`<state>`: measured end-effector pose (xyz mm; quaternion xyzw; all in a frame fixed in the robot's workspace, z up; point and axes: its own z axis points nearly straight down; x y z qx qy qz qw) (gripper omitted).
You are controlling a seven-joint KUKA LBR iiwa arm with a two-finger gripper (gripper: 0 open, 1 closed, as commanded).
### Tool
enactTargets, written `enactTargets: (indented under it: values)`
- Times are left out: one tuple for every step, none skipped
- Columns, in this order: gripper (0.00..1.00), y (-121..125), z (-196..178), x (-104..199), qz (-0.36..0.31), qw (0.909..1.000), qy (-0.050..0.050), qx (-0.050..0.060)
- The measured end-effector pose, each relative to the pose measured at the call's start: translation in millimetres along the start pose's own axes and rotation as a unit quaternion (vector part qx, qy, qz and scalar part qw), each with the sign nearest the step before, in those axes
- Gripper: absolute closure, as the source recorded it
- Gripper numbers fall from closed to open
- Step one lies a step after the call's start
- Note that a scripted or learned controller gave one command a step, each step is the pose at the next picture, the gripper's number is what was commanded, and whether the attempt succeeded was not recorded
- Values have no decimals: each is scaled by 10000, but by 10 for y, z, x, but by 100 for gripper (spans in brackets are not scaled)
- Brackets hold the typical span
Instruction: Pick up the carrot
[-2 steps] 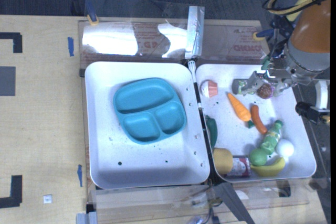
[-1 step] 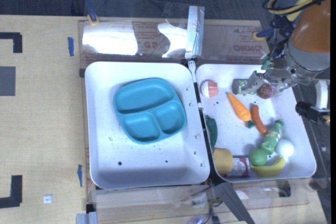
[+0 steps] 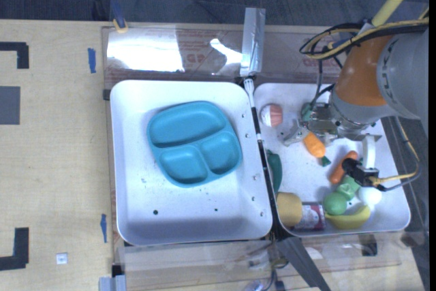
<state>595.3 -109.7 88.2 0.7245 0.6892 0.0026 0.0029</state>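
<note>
**Q:** Where does the gripper (image 3: 308, 125) stand, and what is its state?

**A:** It hangs over the upper middle of the right bin (image 3: 400, 213), at the end of the grey arm (image 3: 398, 78) with its orange band. Whether it is open or closed cannot be told from this view.

**Q:** And the carrot (image 3: 314, 145)?

**A:** Directly below the gripper in the view, close against its tip, orange with a green end pointing away from it. Contact cannot be confirmed, and no grasp is visible.

**Q:** What else lies near the tool?

**A:** To the gripper's left, a pink-and-white ball (image 3: 272, 115). Lower left of it, against the bin wall, is a dark green item (image 3: 274, 170). Beyond the carrot, a second orange piece (image 3: 341, 170). Farther down is a cluster of a green round fruit (image 3: 335, 202), a banana (image 3: 352, 217), a can (image 3: 312, 216) and a yellow cup (image 3: 289, 208).

**Q:** And farther off?

**A:** Well left of the gripper, the left bin (image 3: 124, 146) holds a blue divided plate (image 3: 195, 142).
</note>
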Motion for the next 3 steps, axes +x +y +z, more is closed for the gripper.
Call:
enactTargets:
  values:
    - [100, 10, -107, -5, 13, 10000, -4, -18]
    - [100, 53, -979, 748, -1586, 9873, 6, 13]
    - [100, -92, -965, 623, -987, 9951, 8, 45]
